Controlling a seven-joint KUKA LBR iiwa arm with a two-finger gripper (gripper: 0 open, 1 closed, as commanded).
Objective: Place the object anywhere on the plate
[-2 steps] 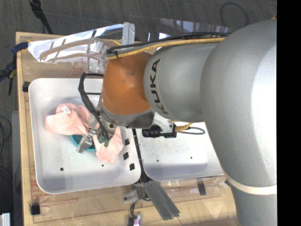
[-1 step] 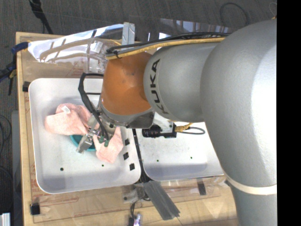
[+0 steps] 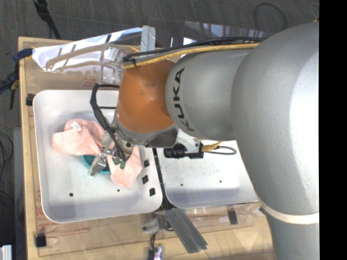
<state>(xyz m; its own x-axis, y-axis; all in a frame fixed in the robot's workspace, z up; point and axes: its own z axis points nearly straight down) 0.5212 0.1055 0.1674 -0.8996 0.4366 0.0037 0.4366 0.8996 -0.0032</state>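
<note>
The gripper (image 3: 110, 164) hung low over the bin (image 3: 59, 195) on the side away from the arm (image 3: 217, 91), its two fingers spread apart. Straight beneath it lay the pink cloth (image 3: 73, 140), a crumpled strip whose long axis ran slantwise. One end was bunched well out beyond the claw, away from the arm, and the other poked out just beside it on the arm's side. The teal plate (image 3: 88, 161) peeped out just beside the claw's outer finger, mostly buried under the cloth. Whether any fold sat between the fingers was hard to make out, so probably nothing was pinched. The neighbouring bin (image 3: 206, 184), behind the claw under the arm, held nothing of the task's.
</note>
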